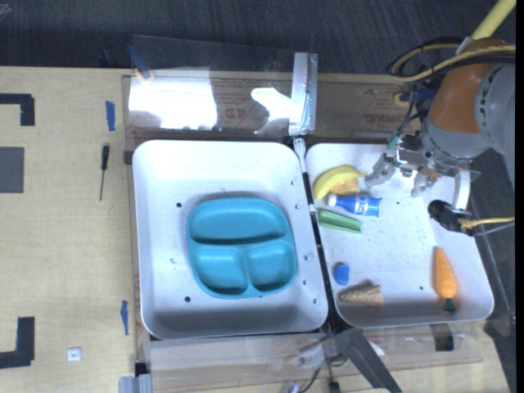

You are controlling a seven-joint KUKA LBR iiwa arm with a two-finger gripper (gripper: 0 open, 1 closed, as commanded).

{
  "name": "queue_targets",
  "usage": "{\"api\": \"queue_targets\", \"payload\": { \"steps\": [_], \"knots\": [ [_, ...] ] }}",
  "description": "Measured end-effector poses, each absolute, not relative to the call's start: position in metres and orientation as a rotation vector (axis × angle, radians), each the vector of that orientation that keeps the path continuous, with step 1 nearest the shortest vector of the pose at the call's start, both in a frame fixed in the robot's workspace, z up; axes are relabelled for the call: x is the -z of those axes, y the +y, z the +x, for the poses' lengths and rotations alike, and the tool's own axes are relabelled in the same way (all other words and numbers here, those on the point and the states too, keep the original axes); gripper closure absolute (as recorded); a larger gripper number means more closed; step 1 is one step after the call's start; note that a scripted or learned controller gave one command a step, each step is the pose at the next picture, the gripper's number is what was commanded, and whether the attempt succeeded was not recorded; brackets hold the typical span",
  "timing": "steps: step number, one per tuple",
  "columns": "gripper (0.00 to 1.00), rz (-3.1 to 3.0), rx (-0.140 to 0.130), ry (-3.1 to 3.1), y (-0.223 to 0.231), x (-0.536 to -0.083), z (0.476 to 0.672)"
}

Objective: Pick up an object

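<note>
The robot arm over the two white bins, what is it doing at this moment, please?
The arm reaches in from the right, and its gripper hangs over the back of the right bin, close to the banana. It holds nothing yet. In this bin there are also a blue tube, a green stick, a small blue piece, a cone and a carrot. The left bin contains a blue divided plate, which is untouched.

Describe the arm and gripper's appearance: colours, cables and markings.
The arm is grey with an orange band above the wrist. Black and yellow cables loop beside it. The gripper is pale grey metal with slim fingers. No markings are legible.
</note>
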State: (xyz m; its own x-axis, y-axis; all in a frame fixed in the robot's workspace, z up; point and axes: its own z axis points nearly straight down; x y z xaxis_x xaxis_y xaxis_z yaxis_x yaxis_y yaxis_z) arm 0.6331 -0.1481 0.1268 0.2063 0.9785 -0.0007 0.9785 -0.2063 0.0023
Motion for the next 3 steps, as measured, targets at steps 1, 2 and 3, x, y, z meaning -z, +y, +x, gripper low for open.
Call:
{"api": "queue_targets", "payload": {
  "steps": [1, 2, 3],
  "knots": [
    [0.0, 2.375, 0.004, 2.057, -0.094, -0.09, 0.646],
    [1.0, 2.364, -0.014, 2.052, -0.094, -0.108, 0.651],
    [0.0, 2.37, -0.005, 2.057, -0.093, -0.103, 0.648]
  ]
}}
